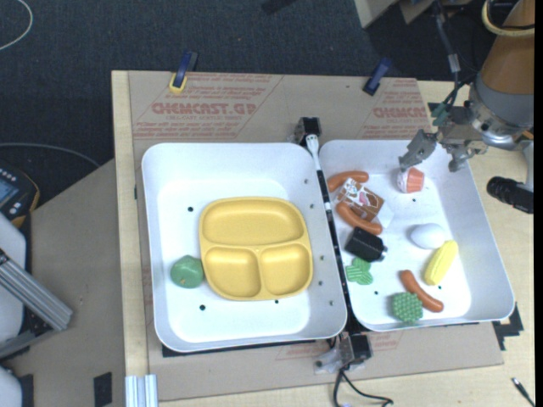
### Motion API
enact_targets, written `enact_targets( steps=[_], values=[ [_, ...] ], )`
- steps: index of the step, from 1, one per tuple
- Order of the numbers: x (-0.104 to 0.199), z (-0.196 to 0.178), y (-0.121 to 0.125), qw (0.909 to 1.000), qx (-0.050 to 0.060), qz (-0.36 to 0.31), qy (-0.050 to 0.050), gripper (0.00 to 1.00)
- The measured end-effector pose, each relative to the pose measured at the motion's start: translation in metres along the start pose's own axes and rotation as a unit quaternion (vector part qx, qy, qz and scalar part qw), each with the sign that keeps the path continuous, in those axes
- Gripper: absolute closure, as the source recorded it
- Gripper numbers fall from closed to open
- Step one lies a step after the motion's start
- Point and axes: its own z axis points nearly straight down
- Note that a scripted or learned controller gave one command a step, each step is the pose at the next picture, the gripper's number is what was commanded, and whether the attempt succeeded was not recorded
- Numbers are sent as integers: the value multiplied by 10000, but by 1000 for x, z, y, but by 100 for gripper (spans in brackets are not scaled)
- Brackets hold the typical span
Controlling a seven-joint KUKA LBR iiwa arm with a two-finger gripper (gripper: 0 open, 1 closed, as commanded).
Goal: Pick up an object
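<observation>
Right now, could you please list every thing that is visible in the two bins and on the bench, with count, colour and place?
Divided tray: 1, yellow, left bin, centre.
Round item: 1, green, left bin, left of the tray.
Sausages: 3, orange-red, right bin; two near the divider, one at the front.
Wrapped item: 1, brown and white, between the upper sausages.
Block: 1, black, right bin, near the divider.
Textured pieces: 2, green, right bin, front.
Egg-like item: 1, white, right bin, centre.
Corn-like item: 1, yellow, right of centre.
Small piece: 1, pink-orange and white, right bin, back.
Clamps: 2, blue, bench's back edge.
Gripper: 1, grey, above the small piece.
</observation>
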Motion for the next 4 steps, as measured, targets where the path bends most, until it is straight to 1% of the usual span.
enact_targets(
  steps=[1,2,3,4],
  values=[
    [0,-8,3,10000,-69,-13,-12,0],
    [-6,50,9,10000,-33,-7,-4,0],
    [2,110,4,10000,-25,-10,2,0],
    [0,122,12,9998,-191,-12,-41,0]
  ],
)
